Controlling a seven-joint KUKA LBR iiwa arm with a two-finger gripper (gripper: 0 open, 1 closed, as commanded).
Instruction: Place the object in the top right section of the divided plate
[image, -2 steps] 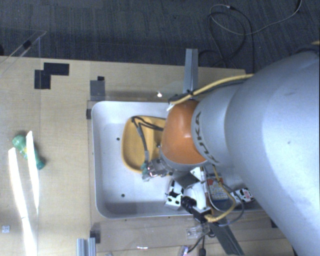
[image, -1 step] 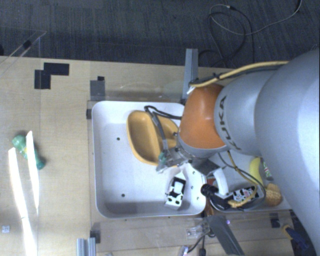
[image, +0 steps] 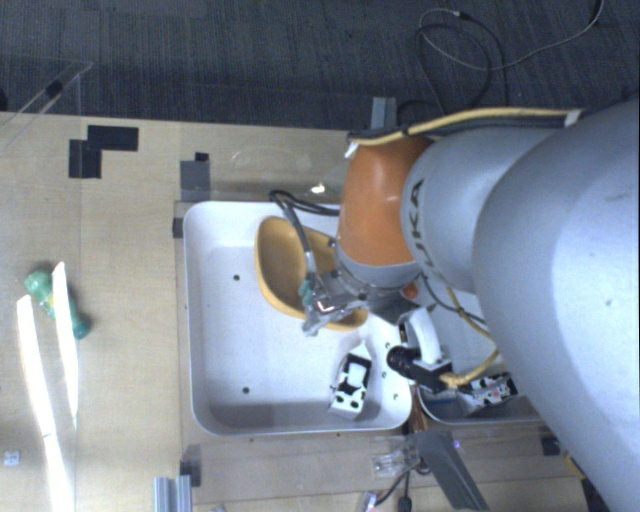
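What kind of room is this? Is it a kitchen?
Not a kitchen; probably a robot lab. A big grey arm reaches over a white bin on a wooden bench, with loose cables on the floor.

Reaches in from the right as one bulky grey arm (image: 540, 290), filling the right half of the view. Bends down through an orange wrist band (image: 378, 205) near the centre. Ends in a black-and-white two-finger gripper (image: 350, 385), low and nearer, fingers too small to judge.
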